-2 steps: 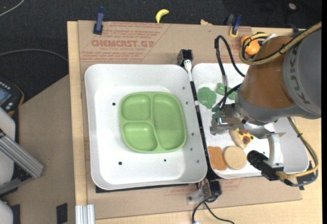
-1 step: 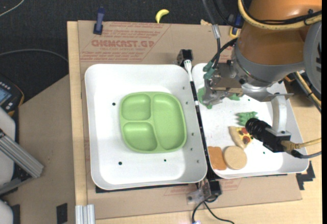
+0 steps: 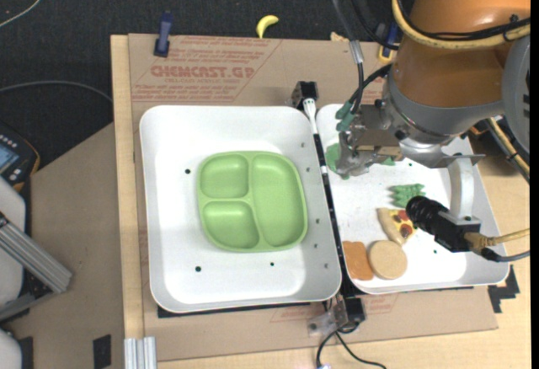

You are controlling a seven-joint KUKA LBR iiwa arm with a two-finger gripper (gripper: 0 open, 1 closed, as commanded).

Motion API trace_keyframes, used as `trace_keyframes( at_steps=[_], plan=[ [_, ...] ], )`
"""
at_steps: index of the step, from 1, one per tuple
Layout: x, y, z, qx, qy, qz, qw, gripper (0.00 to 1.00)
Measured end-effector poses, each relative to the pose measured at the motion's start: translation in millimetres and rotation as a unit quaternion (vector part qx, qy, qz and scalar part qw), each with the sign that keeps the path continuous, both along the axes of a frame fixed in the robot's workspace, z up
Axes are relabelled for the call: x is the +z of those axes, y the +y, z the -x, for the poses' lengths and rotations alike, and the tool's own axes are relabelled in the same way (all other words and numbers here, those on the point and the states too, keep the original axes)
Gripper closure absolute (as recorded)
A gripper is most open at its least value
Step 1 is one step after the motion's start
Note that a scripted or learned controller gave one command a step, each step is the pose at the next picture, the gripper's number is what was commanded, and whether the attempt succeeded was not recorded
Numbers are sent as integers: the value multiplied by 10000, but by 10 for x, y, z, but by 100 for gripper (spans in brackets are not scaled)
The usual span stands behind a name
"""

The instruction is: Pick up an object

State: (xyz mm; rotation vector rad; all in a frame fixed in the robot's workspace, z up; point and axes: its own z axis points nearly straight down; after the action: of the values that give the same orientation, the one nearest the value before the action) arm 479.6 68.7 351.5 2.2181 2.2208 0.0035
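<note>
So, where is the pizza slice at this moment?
The pizza slice lies in the right bin, near its front, just above the round cookie and below the small green toy.

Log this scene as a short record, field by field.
left bin: holds a green divided plate
right bin: toy pizza slice, round cracker, orange piece, small green toy
arm: over the right bin's far end
gripper: low near the bins' divider, beside a green item; grasp unclear
</note>
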Motion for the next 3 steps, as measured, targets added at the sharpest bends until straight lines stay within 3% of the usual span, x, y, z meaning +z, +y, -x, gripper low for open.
trace_keyframes(
  at_steps=[2,3],
  plan=[
    [71,-45,1,-3,3,2,10000,100],
    [-173,-337,5,-27,38,1,10000,100]
  ],
)
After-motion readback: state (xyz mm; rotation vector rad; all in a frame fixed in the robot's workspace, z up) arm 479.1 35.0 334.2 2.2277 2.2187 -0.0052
